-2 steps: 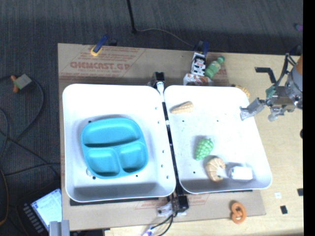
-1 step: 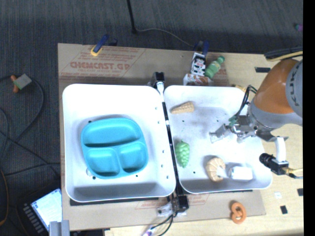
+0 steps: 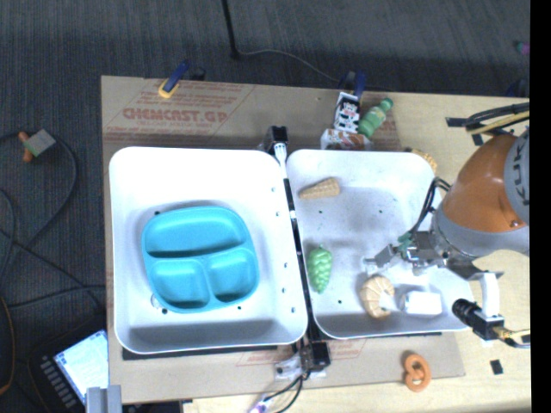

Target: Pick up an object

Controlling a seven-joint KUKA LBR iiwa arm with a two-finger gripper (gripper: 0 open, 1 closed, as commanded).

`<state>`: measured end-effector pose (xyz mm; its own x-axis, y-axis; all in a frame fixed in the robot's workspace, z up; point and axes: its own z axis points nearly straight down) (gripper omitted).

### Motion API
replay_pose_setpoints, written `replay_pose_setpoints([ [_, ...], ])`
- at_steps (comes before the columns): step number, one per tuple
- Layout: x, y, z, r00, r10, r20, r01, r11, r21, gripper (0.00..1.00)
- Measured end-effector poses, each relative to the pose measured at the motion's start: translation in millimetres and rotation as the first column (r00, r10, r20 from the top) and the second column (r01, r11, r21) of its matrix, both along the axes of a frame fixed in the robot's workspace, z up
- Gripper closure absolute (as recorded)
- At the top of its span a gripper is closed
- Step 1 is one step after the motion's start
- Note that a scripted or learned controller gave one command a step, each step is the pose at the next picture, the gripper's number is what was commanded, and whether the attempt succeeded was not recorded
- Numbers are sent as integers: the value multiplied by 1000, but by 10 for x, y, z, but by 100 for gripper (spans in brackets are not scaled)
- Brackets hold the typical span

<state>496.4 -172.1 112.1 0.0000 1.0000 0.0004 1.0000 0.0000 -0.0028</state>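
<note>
**Obs 1:** Gripper [image 3: 389, 263] logged first, camera view. We see it low in the right bin [image 3: 362, 222], near the front right part, at the end of the grey arm [image 3: 482, 222] with the orange band. Thin metal parts stick out to the left from the wrist. We cannot tell how far apart they are, and we see nothing held between them.

**Obs 2:** Agreed. Nearest item is the tan shell-shaped toy [image 3: 376, 295], just below and to the left of the gripper. We cannot tell whether they touch. It is rounded and ridged, pale tan with a lighter edge, long axis roughly up-down in the picture, leaning slightly. A white block [image 3: 422, 303] lies just to its right, by the front wall.

**Obs 1:** We also note the green ridged piece [image 3: 319, 268] by the left wall of the same bin. Its long axis runs up-down in the view. Texture looks bumpy, like a bunch of grapes.

**Obs 2:** And the tan cone [image 3: 319, 188] near the back left corner, lying flat, long axis left-right, narrow end pointing right.

**Obs 1:** Left bin [image 3: 129, 231]: a blue divided tray [image 3: 201, 256], three compartments, slightly turned.

**Obs 2:** On the bench [image 3: 448, 368], outside the bins: an orange ring [image 3: 417, 370] at the front, a green bottle [image 3: 374, 118] at the back.
</note>
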Motion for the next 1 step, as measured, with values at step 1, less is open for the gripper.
replay_pose_setpoints([
  [1, 4, -2, 98, 1000, 0, 1, 0, 1000, -1, 100],
])
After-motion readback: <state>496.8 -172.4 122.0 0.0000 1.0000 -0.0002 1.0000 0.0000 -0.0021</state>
